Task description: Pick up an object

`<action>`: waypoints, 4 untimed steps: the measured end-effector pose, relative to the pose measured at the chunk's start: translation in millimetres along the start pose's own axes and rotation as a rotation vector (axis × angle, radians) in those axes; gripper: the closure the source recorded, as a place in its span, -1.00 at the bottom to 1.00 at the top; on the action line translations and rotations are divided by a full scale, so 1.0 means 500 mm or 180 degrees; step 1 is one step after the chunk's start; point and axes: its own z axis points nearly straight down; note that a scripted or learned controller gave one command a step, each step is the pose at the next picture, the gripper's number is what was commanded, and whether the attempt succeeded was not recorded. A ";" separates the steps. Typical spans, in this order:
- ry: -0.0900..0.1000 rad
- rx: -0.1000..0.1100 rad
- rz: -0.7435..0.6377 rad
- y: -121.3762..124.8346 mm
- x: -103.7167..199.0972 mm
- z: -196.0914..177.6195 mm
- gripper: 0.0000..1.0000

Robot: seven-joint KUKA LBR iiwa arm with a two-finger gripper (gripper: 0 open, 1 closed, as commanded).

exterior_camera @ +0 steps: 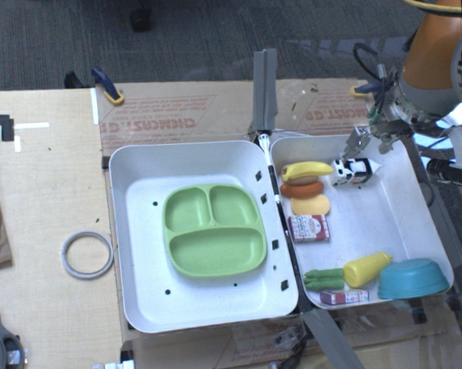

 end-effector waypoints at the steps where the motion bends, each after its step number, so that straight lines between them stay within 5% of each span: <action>1: 0.0010 0.0005 0.0025 0.030 0.125 0.083 -1.00; 2: 0.0010 0.0002 -0.0696 -0.046 0.130 0.064 -1.00; 3: -0.0023 -0.0063 -0.0801 -0.021 0.103 0.150 -1.00; 4: 0.0010 -0.0040 0.0292 0.035 0.078 0.159 -1.00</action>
